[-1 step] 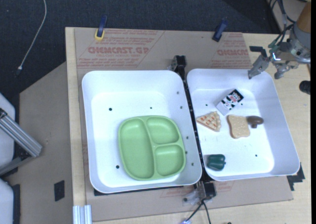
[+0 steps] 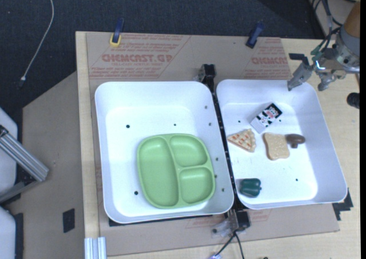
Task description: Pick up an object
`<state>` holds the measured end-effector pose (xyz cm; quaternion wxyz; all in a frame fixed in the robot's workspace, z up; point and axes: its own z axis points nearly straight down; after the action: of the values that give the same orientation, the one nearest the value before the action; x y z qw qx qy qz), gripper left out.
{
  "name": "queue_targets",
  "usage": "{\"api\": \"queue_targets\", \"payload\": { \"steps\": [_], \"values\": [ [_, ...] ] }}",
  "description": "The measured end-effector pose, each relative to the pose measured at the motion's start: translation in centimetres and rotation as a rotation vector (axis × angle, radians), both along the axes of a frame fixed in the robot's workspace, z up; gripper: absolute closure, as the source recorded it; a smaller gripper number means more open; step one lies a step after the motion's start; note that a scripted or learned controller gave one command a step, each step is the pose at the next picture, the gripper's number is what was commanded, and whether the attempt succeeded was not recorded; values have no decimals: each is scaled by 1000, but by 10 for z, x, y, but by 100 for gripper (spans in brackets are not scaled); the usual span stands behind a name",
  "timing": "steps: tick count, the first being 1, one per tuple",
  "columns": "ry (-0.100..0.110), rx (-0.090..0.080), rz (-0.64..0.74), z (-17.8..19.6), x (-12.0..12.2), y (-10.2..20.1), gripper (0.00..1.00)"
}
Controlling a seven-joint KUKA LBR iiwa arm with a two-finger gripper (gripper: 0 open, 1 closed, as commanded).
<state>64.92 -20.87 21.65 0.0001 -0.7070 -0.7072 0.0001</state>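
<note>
in the left half of the frame the left bin (image 2: 108,115) holds a green divided plate (image 2: 175,169), lying flat in its lower middle. it is broad and low, with little for two fingers to close on, so i judge it a poor target.

right of centre, the right bin (image 2: 326,155) holds the smaller things. lowest and furthest left is a dark green pepper-like toy (image 2: 250,186), near the bin's lower left corner and well apart from the rest. above it, near the left wall, lies a pizza slice toy (image 2: 242,140). up and right of that is a small black-and-white block (image 2: 266,117), tilted. right again sits a toast-shaped piece (image 2: 277,146), with a small brown object (image 2: 295,139) touching or just beside its upper right edge.

at the upper right of the frame the gripper (image 2: 310,75) hangs over the bin's far right corner, its two fingers spread apart with nothing between them.

the step in hand looks like the approach. to do it well, i would pick a thing standing clear of its neighbours: the black-and-white block is nearest and has free floor around it. line the fingers across its narrow side, allowing for its tilt, and come straight down before closing. the toast and the brown object lie so close that a grasp there could nudge both.
</note>
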Motion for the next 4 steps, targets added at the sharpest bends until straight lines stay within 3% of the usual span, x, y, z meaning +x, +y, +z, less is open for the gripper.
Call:
{"api": "queue_targets", "payload": {
  "steps": [2,3,4],
  "values": [
    [-7,4,2,-113,5,2,0],
    [-21,-7,1,-108,9,-1,0],
    [-27,-8,2,-98,11,0,100]
  ]
}}
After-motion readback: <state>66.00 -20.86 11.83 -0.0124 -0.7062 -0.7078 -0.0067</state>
